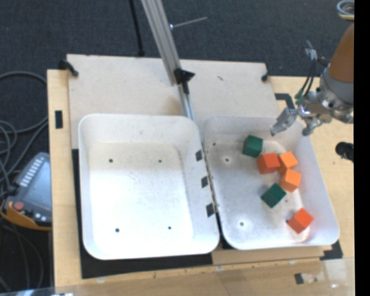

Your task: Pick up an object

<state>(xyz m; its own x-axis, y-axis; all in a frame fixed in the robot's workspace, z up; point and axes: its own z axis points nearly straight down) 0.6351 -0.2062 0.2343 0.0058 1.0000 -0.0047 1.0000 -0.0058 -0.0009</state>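
The pincer [294,123] hangs over the far right corner of the right bin [234,230], its two fingers spread apart with nothing between them. One fingertip [277,129] points down toward the bin floor, the other sits just over the bin's right rim.

Below and a little left of it lie the blocks. A green cube [253,145] is the nearest, standing alone with bare floor on its left. Next comes a tight cluster: a red-orange cube [269,162] touching a lighter orange cube [288,160], with another orange cube [290,179] just below them. A second green cube [273,195] lies close under that one. A last red-orange cube [300,219] sits apart, close to the bin's near right wall.

The left half of the right bin is open white floor. The left bin [95,239] lies just beside it, their rims meeting along the middle.

Both bins rest on a pale wooden table [61,184]. A slanted aluminium post [160,32] rises from the far side of the table, between the bins. Cables and a handheld pendant [31,187] lie on the dark carpet at the left.
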